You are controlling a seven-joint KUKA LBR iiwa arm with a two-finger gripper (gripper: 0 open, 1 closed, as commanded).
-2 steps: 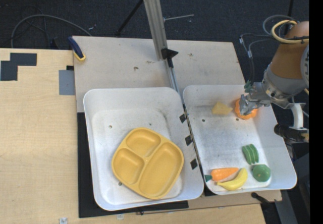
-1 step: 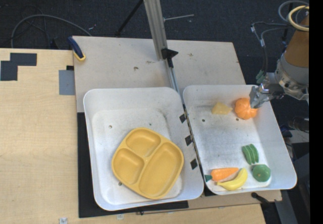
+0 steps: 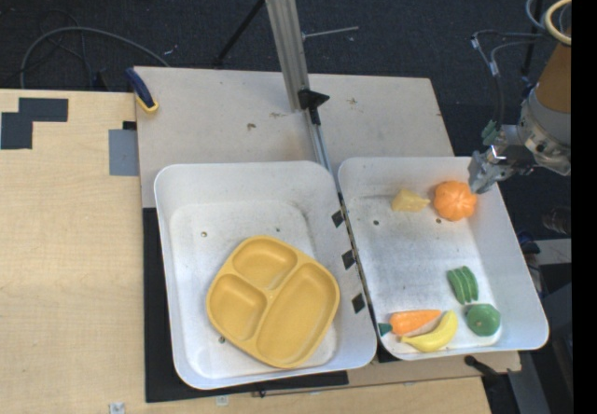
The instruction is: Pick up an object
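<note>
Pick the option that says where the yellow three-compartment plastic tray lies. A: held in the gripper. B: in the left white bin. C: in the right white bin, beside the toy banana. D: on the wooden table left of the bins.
B: the yellow three-compartment plastic tray rests flat on the floor of the left white bin, apart from the toy food, which all sits in the right white bin.

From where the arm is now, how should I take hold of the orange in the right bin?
Grip the orange across its widest middle, coming straight down from above. It is round, so any finger line works, but set the fingers toward the near and far sides: the gripper hangs just right of it by the bin wall, and a pale yellow piece lies close on its left.
</note>
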